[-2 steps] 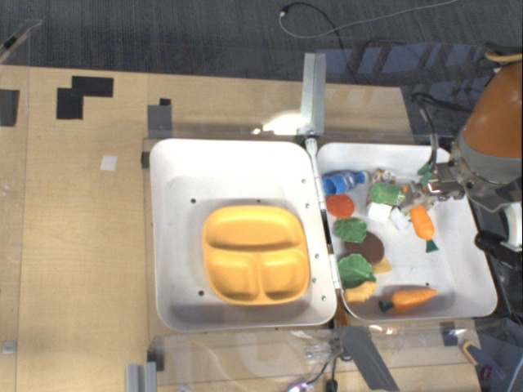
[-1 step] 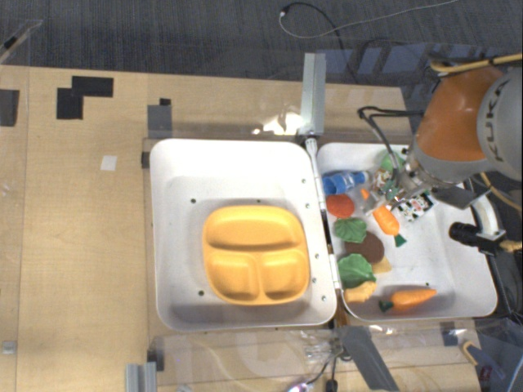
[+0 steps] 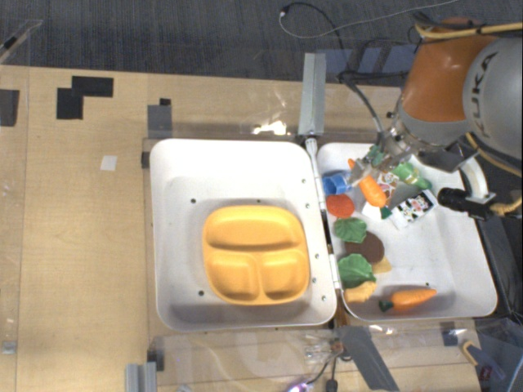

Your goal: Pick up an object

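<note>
My gripper (image 3: 386,163) hangs below the grey and orange arm (image 3: 441,80), low over the back of the right bin (image 3: 458,256). Directly under it lies a cluster of toys: a small orange piece (image 3: 372,190), a green piece (image 3: 405,172) and a white patterned card (image 3: 413,207). Left of these are a blue block (image 3: 334,184) and a red piece (image 3: 341,206). Along the bin's left side sit a green leaf (image 3: 353,229), a brown disc (image 3: 373,247) and another green toy (image 3: 355,269). A carrot (image 3: 409,298) lies near the front wall.
The left bin (image 3: 176,219) holds a yellow divided tray (image 3: 256,251). A grey post (image 3: 311,96) stands behind the seam between the bins. Cables trail across the dark floor behind the bench.
</note>
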You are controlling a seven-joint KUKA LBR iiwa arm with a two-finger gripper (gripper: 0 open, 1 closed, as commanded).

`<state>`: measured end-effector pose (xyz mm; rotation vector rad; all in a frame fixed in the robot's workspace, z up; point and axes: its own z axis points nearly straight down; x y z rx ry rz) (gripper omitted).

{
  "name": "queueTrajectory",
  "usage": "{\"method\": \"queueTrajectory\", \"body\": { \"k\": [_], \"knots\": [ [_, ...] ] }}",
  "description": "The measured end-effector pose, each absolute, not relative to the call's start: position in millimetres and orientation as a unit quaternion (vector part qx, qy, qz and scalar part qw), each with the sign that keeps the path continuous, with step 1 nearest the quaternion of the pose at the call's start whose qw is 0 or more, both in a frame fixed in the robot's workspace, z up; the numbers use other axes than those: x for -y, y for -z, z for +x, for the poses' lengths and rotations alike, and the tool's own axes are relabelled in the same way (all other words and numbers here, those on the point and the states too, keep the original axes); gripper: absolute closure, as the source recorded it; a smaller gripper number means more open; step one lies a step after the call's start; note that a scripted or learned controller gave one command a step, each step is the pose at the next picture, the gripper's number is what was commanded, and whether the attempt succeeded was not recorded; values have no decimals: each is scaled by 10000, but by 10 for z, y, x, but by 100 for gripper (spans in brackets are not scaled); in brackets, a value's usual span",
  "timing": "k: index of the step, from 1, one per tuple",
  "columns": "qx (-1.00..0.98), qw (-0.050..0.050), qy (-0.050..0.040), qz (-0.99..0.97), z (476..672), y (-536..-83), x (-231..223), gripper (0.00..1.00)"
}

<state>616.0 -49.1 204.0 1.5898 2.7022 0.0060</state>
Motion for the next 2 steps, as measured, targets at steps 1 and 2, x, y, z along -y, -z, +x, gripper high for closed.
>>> {"method": "queueTrajectory", "body": {
  "k": [1,2],
  "knots": [
    [-8312,35,-17,5559,5921,-2749,892,100],
    [-7313,24,-17,6820,5685,-3079,906,100]
  ]
}}
